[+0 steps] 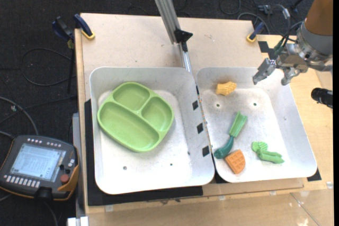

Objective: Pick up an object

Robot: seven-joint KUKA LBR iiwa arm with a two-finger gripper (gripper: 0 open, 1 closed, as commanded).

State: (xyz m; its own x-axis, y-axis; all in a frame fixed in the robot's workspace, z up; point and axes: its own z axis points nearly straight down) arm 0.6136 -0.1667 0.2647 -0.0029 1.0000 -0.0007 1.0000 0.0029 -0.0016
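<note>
The right bin (288, 114) holds a small yellow piece (226, 88) near its far left, a long green toy (233, 134) in the middle, an orange waffle-like piece (236, 161) at the front, and a bright green toy (266, 152) at the front right. My gripper (274, 74) hangs above the bin's far right corner, open, with nothing between its two fingers. It is well clear of all the objects.
The left bin (106, 177) holds a light green divided plate (136, 115). A metal pole (164, 0) slants down to the seam between the bins. Clamps (85, 28) sit at the bench's far corners. A teach pendant (37, 165) lies on the floor at left.
</note>
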